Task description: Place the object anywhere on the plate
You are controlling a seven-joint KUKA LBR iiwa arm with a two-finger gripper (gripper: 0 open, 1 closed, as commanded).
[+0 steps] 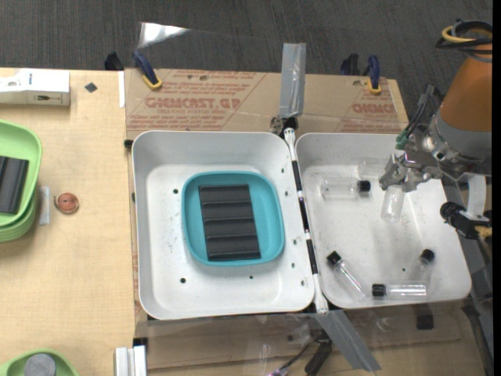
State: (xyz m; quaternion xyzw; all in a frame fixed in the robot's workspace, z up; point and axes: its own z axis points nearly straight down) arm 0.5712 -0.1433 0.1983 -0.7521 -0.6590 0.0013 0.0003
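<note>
A teal plate (192, 210) with a black ridged insert (228, 222) lies in the left bin (156, 280). Several clear vials with black caps lie in the right bin (446, 288): one (342, 187) at the upper left, one (344, 272) at the lower left, one (401, 291) along the front wall, and a small one (427, 256) at the right. My gripper (398, 182) hangs over the upper middle of the right bin. It is shut on a clear vial (391, 203) that points down from its fingers.
Brown cardboard (235, 100) lies behind the bins, held by clamps. A green tray (19, 151) and a white box (35, 88) sit on the wooden bench at the left. A metal divider (301, 210) runs between the bins.
</note>
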